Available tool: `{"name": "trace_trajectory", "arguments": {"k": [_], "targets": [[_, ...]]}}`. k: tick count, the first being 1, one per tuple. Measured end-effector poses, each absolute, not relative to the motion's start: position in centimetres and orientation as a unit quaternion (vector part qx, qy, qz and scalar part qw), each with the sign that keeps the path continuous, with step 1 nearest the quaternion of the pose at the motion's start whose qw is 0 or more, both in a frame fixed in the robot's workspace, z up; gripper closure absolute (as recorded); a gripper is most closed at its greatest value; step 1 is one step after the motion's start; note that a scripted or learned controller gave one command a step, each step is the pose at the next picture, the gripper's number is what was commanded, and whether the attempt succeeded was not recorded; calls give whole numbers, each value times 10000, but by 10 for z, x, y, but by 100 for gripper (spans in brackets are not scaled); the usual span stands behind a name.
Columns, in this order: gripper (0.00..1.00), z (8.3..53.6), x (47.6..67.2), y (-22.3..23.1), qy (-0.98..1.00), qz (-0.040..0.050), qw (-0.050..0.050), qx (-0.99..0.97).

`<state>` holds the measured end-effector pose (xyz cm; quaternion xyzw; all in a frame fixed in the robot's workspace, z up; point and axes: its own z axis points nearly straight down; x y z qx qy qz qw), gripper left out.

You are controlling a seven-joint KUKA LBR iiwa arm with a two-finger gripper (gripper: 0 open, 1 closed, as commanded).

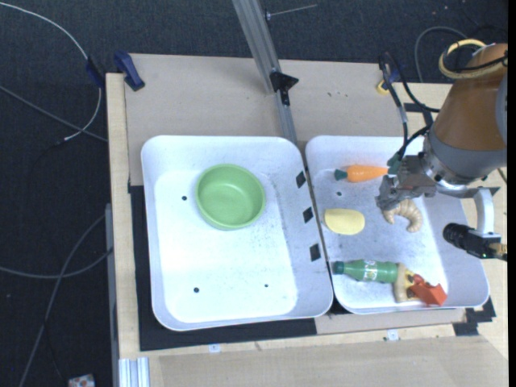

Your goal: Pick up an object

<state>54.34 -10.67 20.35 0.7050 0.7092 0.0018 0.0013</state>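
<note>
Right bin (pixel 472 293): carrot (pixel 363 172), croissant (pixel 405 212) beside tool (pixel 393 201).

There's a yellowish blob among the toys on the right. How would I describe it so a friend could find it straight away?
Start at the right-hand white bin, the one holding the small toys. Near its left wall, below the orange toy carrot and above the green toy bottle, lies a flat pale yellow oval piece. It is the only plain yellow thing there, smooth and rounded, unlike the curved tan croissant to its right.
</note>
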Motion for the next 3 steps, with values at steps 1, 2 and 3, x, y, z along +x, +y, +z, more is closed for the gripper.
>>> {"name": "trace_trajectory", "arguments": {"k": [1, 2, 3], "targets": [[100, 221, 565, -52, 7095, 22, 2, 7047], [100, 235, 592, 4, 7096, 25, 1, 7046], [100, 245, 620, 54, 7090, 22, 3, 7052]]}}
